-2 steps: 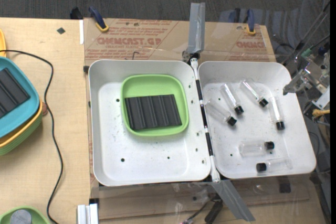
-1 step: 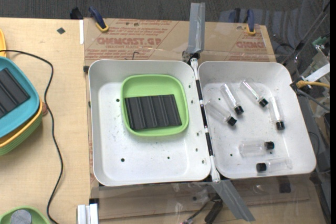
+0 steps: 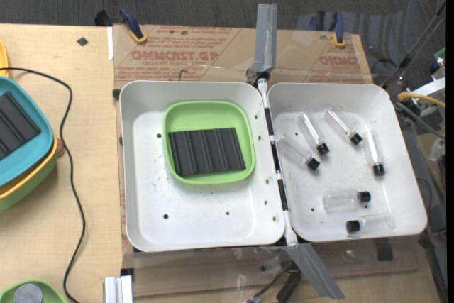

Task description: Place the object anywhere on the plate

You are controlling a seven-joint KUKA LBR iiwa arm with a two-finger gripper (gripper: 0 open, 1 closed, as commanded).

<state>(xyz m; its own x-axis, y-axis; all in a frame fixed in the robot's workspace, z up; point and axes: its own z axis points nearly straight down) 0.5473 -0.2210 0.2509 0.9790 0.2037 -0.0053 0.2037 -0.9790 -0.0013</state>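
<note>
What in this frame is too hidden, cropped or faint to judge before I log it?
- Clear tubes in the right bin: transparent bodies fade into the white floor; exact count uncertain, camera view.
- Green plate floor: covered by a dark ribbed pad.
- Stacked teal and green dishes: cut off by the left edge.
- Item at bottom-left corner: cropped, unidentifiable.

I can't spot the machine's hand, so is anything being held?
Nothing is seen held: the clear plastic tubes with black caps lie loose in the right white bin.
</note>
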